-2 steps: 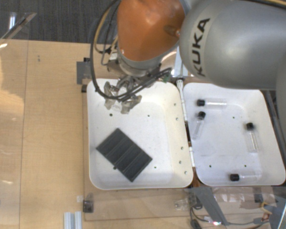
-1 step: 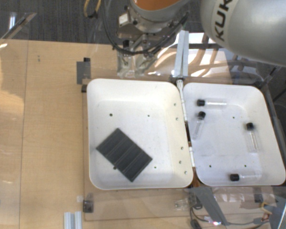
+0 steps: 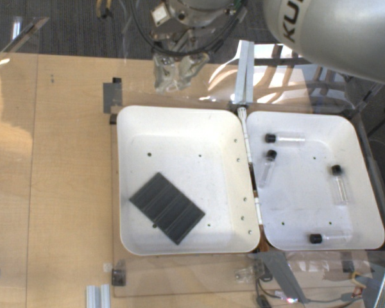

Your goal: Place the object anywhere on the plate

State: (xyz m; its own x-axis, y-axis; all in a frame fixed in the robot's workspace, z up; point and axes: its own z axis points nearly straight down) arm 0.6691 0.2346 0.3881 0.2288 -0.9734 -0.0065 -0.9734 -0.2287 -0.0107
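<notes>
A dark grey ribbed plate [image 3: 167,208] lies flat and turned at an angle in the front left part of the left bin [image 3: 135,130]. Several clear tubes with black caps lie in the right bin [image 3: 366,172]: one at the back [image 3: 285,137], one just below it [image 3: 267,163], one at the right [image 3: 338,183] and one by the front wall [image 3: 323,239]. My gripper [image 3: 176,73] hangs high behind the back edge of the left bin, far from the plate and the tubes. I see nothing clearly held in it.
A metal divider post [image 3: 244,76] stands between the bins at the back. A small black bracket [image 3: 113,96] sits by the left bin's back left corner. Bare wooden bench [image 3: 51,172] lies to the left. Cables and clamps [image 3: 289,287] show at the front right.
</notes>
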